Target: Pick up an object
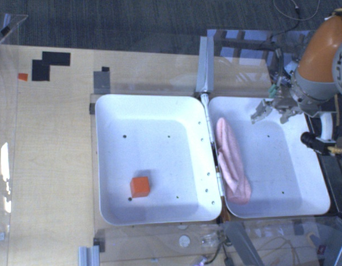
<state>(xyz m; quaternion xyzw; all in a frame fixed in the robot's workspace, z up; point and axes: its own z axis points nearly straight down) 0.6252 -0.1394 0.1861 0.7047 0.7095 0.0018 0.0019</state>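
Now the tool (273, 108) hovers splayed and holding nothing over the right bin's (304, 204) far edge; best to descend squarely onto the pink cloth (230, 162), pinching mid-fold.

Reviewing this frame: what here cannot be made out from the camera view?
- Gripper: too small and blurred to read its state.
- Arm: cut off by the right edge.
- Pink cloth: its left side lies against the right bin wall; what it is exactly is unclear.
- Orange block: underside hidden.
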